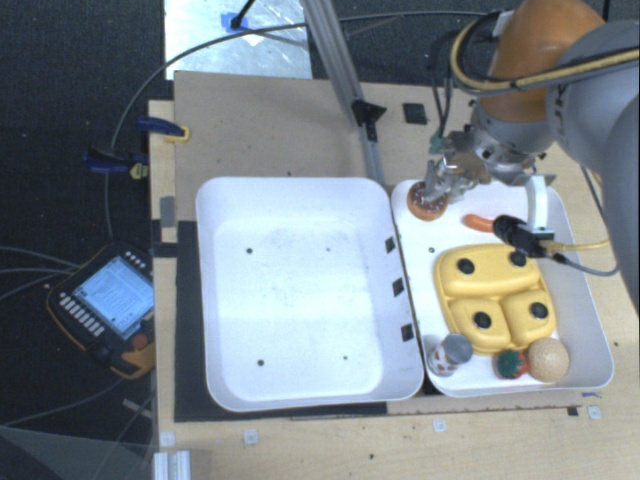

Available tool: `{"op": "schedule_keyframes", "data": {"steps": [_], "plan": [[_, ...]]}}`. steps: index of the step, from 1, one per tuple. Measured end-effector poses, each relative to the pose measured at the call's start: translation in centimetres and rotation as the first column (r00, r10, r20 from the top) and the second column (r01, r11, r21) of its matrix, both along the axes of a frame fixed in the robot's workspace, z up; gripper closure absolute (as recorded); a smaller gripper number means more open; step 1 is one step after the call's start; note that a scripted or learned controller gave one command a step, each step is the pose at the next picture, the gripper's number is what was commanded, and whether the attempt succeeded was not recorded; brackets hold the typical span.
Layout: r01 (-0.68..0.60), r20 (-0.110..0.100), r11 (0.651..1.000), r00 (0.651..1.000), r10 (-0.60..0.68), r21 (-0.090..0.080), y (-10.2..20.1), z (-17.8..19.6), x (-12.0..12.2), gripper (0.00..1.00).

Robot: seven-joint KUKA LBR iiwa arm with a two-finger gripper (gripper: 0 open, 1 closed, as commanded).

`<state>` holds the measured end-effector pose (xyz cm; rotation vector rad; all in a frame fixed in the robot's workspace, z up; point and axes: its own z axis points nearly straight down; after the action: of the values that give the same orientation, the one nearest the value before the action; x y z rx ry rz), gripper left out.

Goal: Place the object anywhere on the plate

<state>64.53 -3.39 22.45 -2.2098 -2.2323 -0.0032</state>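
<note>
The tool [437, 190] sits over a small brown object [428, 206] at the right bin's [590, 353] far-left corner. I cannot tell its state. The yellow plate [492, 293] lies mid-bin.

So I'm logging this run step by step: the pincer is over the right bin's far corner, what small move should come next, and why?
Probably a straight lift. The pincer sits right on a small brown object in the bin corner, whereas the yellow plate lies nearer the camera. Whether the object is gripped is unclear, so raising slightly would show that before carrying it over.
</note>
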Motion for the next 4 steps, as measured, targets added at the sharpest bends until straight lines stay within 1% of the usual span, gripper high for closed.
{"op": "schedule_keyframes", "data": {"steps": [1,2,3,4], "plan": [[0.0,0.0,1.0,1.0,0.0,0.0,5.5,-1.0,0.0,1.0],[0.0,0.002,1.0,1.0,0.0,0.0,10.2,-1.0,0.5,1.0],[-0.001,0.002,1.0,1.0,0.001,0.001,15.9,0.6,0.3,1.0],[0.003,-0.001,1.0,1.0,-0.003,-0.001,18.7,-1.0,0.2,1.0]]}}
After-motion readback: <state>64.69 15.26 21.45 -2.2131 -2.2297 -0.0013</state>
